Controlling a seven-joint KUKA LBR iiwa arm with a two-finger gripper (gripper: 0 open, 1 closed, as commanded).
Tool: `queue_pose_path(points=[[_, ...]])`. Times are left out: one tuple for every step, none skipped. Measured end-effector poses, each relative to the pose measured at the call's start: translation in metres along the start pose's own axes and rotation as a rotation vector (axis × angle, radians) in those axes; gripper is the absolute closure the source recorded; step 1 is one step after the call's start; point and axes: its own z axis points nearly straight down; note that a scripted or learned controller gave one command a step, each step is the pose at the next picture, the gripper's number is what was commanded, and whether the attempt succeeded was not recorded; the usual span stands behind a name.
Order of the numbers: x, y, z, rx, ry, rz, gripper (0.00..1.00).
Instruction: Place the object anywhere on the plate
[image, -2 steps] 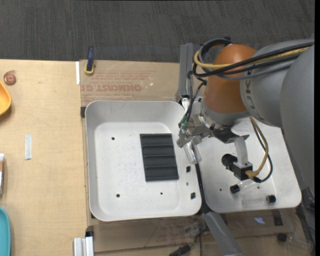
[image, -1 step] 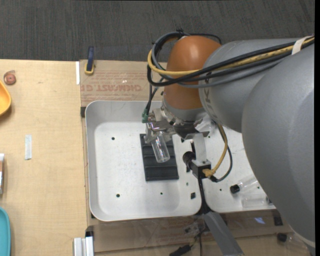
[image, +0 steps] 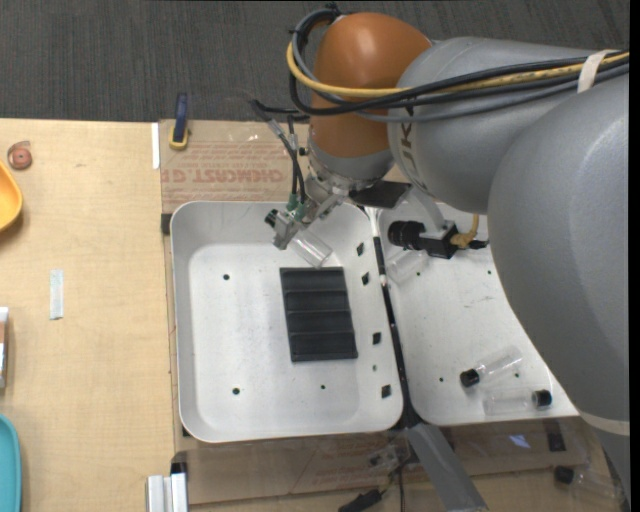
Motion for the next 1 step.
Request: queue_pose_path(points=[[0.0311, 0.0247, 0.0018, -0.003, -0.001, -0.257, 1.0]])
